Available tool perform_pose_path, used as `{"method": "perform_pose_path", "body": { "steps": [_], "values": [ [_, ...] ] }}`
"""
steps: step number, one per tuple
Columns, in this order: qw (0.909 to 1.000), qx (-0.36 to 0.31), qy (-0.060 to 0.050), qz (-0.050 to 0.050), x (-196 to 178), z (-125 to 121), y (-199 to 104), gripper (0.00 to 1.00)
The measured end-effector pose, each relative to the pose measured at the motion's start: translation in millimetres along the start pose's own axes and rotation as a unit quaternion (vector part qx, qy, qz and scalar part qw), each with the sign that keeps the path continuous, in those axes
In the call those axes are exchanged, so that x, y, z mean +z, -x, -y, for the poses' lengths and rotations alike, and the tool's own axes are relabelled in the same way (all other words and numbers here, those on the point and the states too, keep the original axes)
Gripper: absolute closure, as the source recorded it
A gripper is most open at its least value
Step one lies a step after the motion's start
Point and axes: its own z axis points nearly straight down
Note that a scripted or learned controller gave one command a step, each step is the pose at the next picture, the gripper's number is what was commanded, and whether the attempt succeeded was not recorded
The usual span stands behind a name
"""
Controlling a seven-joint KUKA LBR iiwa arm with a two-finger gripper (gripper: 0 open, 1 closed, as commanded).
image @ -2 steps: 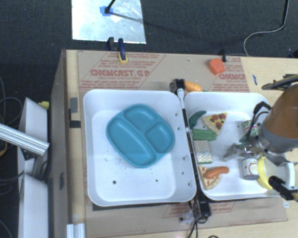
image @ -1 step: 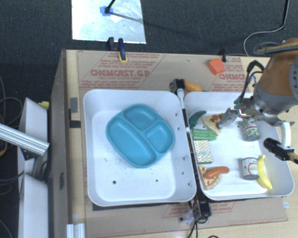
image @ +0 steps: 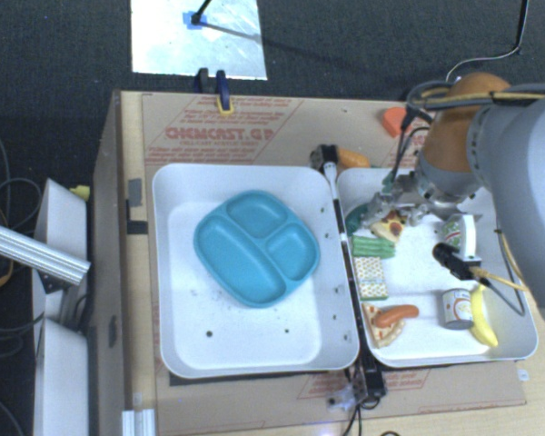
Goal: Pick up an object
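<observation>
My gripper (image: 384, 209) hangs low over the far left part of the right bin (image: 518, 343), with the arm coming in from the right. Just beneath it lies a small yellow and red toy food piece (image: 392, 227), and I cannot make out whether that piece is held. A green block (image: 371, 246) and a checkered box (image: 372, 278) lie just in front of the gripper. Nearer the front rim are a sausage (image: 395, 314) on a pizza slice (image: 385, 331), a small can (image: 453, 309) and a banana (image: 482, 317).
The left bin (image: 186, 334) holds a blue divided plate (image: 256, 247). A white and green packet (image: 453, 232) lies at the right of the right bin. An orange item (image: 353, 160) sits behind the bins near the divider, and another orange piece (image: 392, 119) lies on the cardboard.
</observation>
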Motion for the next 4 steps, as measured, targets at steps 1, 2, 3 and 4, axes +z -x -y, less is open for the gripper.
{"method": "perform_pose_path", "body": {
  "steps": [1,2,3,4],
  "values": [
    [1.0000,-0.002,0.000,0.000,-12,-1,0,1.00],
    [1.0000,0.000,0.001,0.000,-97,-30,46,1.00],
    [1.0000,0.000,0.000,0.000,-96,-30,45,0.00],
    [1.0000,0.001,-0.002,0.000,-2,-19,104,0.00]
  ]
}}
